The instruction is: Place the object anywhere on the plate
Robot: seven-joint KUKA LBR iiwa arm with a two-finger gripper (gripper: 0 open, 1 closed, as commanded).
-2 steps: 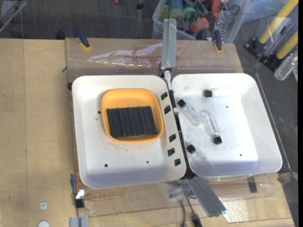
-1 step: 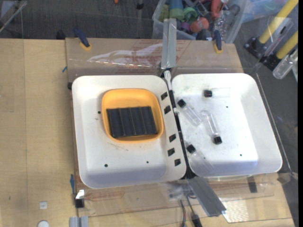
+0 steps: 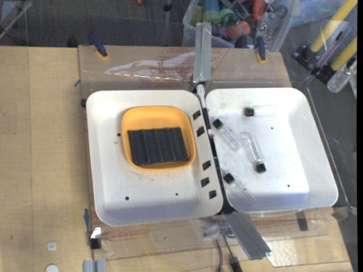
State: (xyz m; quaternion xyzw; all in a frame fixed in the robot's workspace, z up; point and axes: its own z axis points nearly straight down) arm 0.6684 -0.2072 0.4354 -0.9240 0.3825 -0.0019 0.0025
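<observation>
An orange, rounded-square plate (image 3: pixel 156 117) sits in the left white bin (image 3: pixel 108 180), a little above its middle. A black ribbed rectangular object (image 3: pixel 158 146) lies flat on the plate and covers most of its floor. In the right white bin (image 3: pixel 295 174) lie several clear tubes with black caps. One tube (image 3: pixel 253 151) is near the centre, another (image 3: pixel 224 134) lies close to the divider, and a third (image 3: pixel 258 111) is toward the back.
Black tabs line the ridge (image 3: pixel 205 152) between the two bins. A clear box of coloured toys (image 3: pixel 238 10) stands behind the bins. Yellow and grey equipment (image 3: pixel 334 33) stands at the back right. Bare wooden bench (image 3: pixel 39 152) lies to the left.
</observation>
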